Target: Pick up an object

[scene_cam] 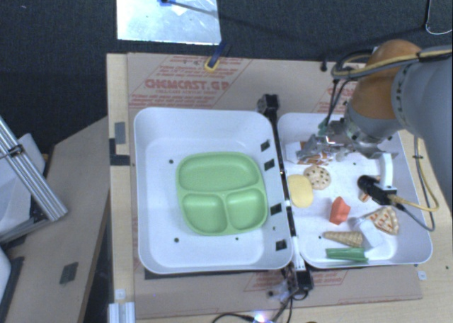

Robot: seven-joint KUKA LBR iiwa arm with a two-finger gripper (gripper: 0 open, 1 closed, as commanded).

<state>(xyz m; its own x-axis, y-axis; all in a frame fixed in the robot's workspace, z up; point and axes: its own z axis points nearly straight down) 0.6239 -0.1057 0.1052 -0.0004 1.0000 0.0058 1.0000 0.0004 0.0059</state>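
While the left bin (152,173) carries a green divided tray (221,193) lying flat near its middle, the right bin (417,244) holds all the loose toy food. Both bins sit side by side on a brown board on the surface (78,166), joined along a dark hinge strip between them. Just right of that strip lies a pale yellow oval piece (301,190), with a round chocolate-chip cookie (318,176) touching its upper right edge. Further right sits a small red block (340,210), and below it an ice-cream cone (345,238) lying on its side, just above a green bean pod (347,253) near the bin's front wall. A pizza slice (384,219) rests to the right of the red block. The grey arm reaches in from the right, its gripper (318,146) lowered over the back of the right bin, just above the cookie. Whether the fingers are open or closed cannot be told, since they blur into clutter there.
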